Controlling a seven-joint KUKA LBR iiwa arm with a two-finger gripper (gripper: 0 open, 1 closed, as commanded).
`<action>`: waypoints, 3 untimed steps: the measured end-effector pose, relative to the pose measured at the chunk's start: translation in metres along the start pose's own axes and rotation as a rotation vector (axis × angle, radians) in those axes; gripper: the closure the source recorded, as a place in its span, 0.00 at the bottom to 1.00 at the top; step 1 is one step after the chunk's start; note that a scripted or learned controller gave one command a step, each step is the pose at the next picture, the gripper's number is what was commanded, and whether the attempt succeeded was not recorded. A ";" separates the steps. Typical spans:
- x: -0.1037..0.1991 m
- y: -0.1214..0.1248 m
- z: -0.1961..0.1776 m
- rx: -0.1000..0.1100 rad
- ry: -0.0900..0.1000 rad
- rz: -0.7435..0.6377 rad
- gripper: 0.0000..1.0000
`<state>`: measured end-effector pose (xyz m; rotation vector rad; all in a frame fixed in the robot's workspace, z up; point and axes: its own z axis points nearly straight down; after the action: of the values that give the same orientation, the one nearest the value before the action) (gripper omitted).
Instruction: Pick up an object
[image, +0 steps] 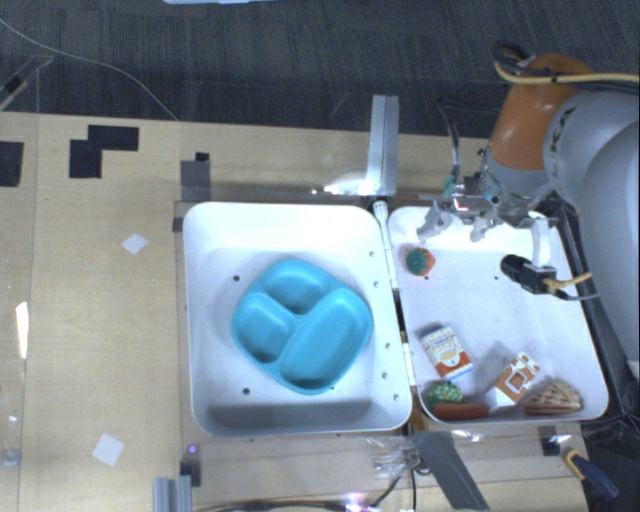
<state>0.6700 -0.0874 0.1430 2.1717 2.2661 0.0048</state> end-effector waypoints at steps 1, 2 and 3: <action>0.031 -0.023 -0.048 -0.001 0.000 0.019 0.00; 0.002 0.000 -0.013 -0.001 -0.001 0.031 0.00; 0.003 0.000 0.053 0.001 -0.001 -0.232 0.00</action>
<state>0.6705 -0.0844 0.0897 1.8944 2.5015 0.0024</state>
